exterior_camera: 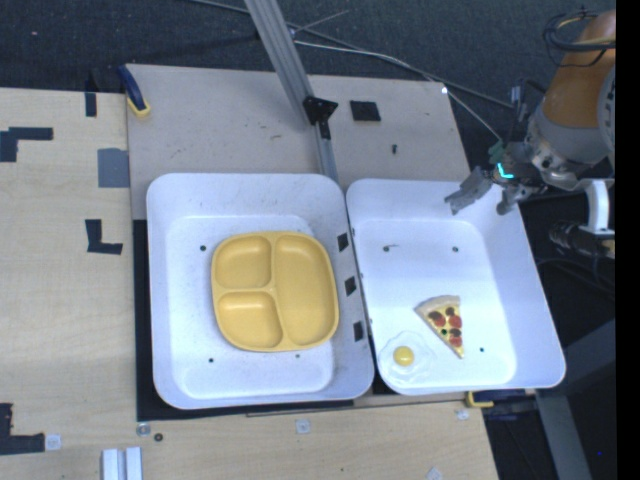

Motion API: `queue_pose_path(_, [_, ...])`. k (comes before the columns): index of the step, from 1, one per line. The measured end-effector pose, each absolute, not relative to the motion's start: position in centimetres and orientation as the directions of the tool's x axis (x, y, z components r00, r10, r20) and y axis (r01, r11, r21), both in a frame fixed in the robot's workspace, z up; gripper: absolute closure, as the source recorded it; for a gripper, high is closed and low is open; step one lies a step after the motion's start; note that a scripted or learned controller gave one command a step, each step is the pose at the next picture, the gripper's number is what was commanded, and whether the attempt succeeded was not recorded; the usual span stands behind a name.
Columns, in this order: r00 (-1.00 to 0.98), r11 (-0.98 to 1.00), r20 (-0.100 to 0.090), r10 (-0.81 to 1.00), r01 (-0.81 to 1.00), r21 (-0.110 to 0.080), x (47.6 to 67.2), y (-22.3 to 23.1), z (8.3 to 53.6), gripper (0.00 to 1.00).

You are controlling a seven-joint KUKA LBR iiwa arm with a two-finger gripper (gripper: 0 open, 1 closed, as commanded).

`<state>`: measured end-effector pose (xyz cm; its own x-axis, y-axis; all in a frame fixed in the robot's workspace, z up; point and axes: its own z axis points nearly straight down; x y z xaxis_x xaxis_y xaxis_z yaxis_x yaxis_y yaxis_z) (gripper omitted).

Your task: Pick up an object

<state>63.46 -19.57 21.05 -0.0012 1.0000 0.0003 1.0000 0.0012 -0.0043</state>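
A toy pizza slice (443,323) with red dots lies in the near part of the right bin (430,238). Beside it to the left rests a toy fried egg (404,357), white with a yellow yolk, close to the bin's front left corner. My gripper (487,194) hangs over the far right corner of that bin, well away from both toys. Its two fingers (462,197) are spread apart with nothing between them.
A yellow divided plate (274,291) sits in the middle of the left bin (180,268). A metal pole (285,53) slants up from between the bins at the back. Cables trail across the dark floor behind the bench.
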Motion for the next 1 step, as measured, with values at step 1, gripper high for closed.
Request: queue_pose_path(1, [-0.002, 0.002, 0.0, 1.0, 1.0, -0.001, 63.53, -19.57, 21.2, 0.0])
